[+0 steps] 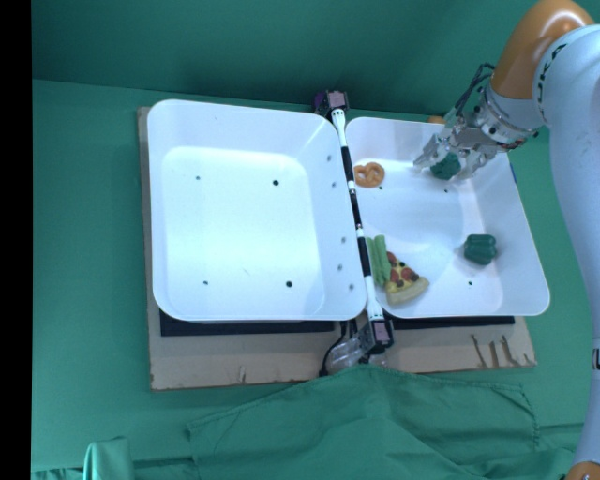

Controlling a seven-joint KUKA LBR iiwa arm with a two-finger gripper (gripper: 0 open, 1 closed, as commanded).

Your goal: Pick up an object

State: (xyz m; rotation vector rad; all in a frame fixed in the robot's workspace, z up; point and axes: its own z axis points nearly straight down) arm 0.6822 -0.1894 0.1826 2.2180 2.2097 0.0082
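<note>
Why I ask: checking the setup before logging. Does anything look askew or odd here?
Little stands out. The pizza slice and green bean crowd the right bin wall by the divider, and green cloth is bunched over the cardboard's front edge.

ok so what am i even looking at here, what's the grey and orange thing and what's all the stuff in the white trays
The grey machine with the orange band is a robot arm, reaching in from the right. The picture comes from one fixed camera above the bench, looking down at a slant. At the arm's end is a two-finger gripper, its metal fingers set around a small dark green object near the far edge of the right white bin. That bin also holds a small orange-brown pretzel, a toy pizza slice with a light green strip beside it, and a dark green toy pepper. The left white bin sits alongside, both on brown cardboard over green cloth.
</note>
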